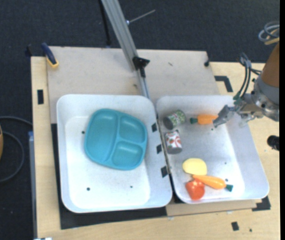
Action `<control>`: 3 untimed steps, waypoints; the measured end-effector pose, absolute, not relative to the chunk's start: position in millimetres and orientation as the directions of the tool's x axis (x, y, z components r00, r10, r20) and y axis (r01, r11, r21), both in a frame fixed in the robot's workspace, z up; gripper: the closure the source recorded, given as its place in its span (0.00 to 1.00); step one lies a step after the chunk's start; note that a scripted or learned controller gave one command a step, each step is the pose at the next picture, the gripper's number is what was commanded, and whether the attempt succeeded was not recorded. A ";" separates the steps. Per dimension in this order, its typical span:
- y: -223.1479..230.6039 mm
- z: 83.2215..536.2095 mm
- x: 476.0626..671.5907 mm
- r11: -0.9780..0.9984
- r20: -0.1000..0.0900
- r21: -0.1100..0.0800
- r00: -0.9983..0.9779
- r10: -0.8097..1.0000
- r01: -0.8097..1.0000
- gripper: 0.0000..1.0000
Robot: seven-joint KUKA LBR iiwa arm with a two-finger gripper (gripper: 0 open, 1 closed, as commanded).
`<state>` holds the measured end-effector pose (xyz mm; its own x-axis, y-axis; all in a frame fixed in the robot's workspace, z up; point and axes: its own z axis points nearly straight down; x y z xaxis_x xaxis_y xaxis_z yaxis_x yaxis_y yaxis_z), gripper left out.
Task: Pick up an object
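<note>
Red plastic tomato (pixel 195 189) is lying well away; small orange carrot-shaped toy (pixel 206 118) is sitting just left of the two-finger gripper (pixel 221 118) (grip state unclear), lengthwise toward it.

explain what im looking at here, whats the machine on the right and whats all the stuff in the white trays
One camera looks down at a slant on a bench. The grey robot arm with an orange band reaches in from the right; its gripper hovers over the right shallow white bin, near a small orange carrot-shaped toy. That bin also holds two small cans, a yellow lemon-shaped toy, a second orange carrot and a red pepper-like toy. The left white bin holds a teal divided plastic plate. Nothing is visibly held.
</note>
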<state>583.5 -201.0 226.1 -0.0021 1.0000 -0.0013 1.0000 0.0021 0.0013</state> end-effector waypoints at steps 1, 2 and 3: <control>-192.5 176.4 584.2 0.003 -0.001 -0.002 -0.003 1.000 1.000 0.00; -187.3 115.3 586.4 0.003 -0.001 -0.003 -0.003 1.000 1.000 0.00; -188.4 101.4 587.2 0.002 -0.003 0.002 -0.002 1.000 1.000 0.00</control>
<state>587.2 -188.4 101.4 -0.0016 1.0000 -0.0026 1.0000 0.0016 0.0019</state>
